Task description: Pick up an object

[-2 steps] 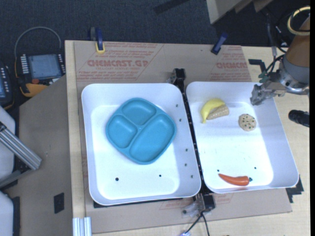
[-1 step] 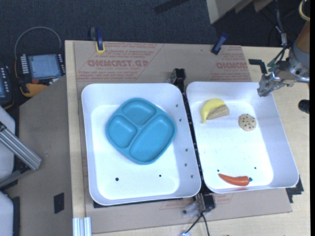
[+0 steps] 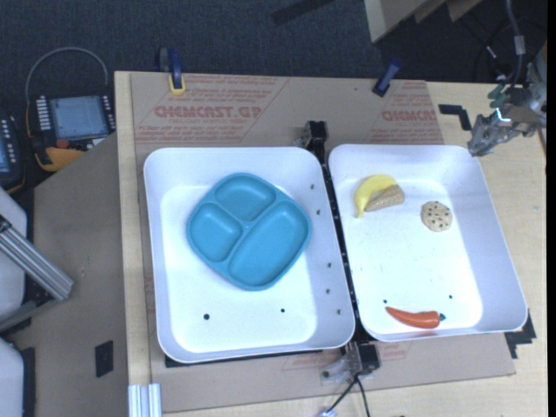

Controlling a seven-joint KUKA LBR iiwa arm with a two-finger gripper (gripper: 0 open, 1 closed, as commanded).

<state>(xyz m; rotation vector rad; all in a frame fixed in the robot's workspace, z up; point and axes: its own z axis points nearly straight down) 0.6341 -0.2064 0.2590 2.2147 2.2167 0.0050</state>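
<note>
I could not tell how the jaws [image 3: 483, 137] stood; they hung at the upper right of the frame, just outside the right bin [image 3: 499, 233], holding nothing I could see. Inside lay a banana [image 3: 375, 193], a cookie [image 3: 436, 216] and a red pepper [image 3: 413, 317], well apart, which I judged left room for a grasp. A blue plate [image 3: 250, 230] sat in the left bin [image 3: 174, 311].

Robotics lab: clamped bench [image 3: 261, 102], teach pendant [image 3: 76, 116].
</note>
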